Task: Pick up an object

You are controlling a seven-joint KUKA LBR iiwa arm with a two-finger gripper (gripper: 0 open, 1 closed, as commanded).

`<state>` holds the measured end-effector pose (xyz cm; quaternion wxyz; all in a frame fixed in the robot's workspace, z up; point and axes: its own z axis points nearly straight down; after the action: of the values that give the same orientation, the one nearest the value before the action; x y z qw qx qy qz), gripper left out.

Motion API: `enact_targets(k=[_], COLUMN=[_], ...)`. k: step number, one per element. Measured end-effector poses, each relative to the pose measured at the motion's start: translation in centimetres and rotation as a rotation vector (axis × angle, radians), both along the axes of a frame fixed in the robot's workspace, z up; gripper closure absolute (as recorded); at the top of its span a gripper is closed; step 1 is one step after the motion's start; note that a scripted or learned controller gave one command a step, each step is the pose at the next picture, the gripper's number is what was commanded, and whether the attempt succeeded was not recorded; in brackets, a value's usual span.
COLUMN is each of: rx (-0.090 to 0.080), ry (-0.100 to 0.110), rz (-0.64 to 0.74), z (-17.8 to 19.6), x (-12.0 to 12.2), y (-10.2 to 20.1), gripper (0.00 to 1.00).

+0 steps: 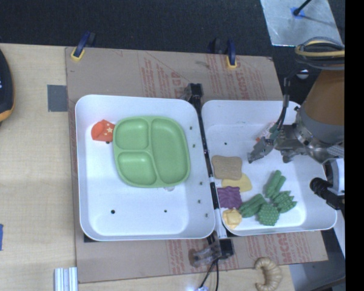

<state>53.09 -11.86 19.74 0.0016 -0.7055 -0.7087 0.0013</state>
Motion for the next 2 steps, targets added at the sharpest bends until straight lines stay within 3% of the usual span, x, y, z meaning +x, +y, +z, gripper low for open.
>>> enact_targets(k=[1,2], rx=[-0.002,-0.005], ry=[0.005,-0.005], rz=[-0.006,0.003], z=[-3.7,-10.6], x=[-4.0,-0.9], y=[-6.8,-4.4], gripper=[0.00,0.00])
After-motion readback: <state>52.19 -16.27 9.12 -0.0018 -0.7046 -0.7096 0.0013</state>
